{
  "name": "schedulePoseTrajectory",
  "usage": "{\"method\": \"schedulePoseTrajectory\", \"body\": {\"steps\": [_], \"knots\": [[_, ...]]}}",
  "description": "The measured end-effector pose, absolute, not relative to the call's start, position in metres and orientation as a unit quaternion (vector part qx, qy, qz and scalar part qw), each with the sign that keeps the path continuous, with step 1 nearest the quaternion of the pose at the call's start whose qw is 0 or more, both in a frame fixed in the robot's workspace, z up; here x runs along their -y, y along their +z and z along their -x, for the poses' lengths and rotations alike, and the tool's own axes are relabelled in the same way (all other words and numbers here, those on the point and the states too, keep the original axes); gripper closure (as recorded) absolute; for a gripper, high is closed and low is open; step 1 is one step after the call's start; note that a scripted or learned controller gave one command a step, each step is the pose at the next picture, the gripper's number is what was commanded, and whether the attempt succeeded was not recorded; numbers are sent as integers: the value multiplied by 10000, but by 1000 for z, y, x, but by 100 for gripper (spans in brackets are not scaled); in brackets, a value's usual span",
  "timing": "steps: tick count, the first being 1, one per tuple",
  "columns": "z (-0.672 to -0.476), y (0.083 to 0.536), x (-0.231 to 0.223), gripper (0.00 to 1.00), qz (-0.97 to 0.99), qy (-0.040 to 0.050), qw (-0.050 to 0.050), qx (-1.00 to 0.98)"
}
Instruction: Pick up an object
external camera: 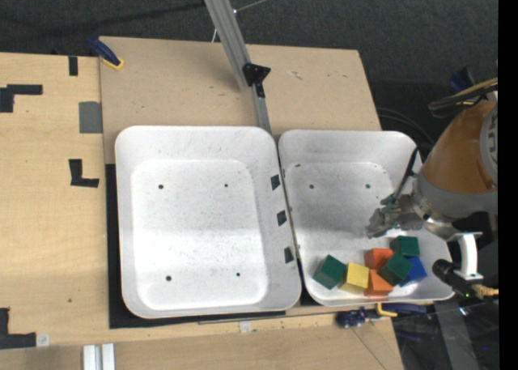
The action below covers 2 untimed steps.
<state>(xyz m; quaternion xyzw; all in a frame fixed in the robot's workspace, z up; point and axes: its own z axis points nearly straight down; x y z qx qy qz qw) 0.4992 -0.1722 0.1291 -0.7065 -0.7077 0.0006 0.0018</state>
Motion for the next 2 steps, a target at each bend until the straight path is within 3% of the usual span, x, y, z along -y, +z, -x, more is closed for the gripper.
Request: {"method": "schedulePoseTrajectory", "body": {"steps": [2], "knots": [[-510, 248, 183, 100, 7065, -10, -27, 7077]]}}
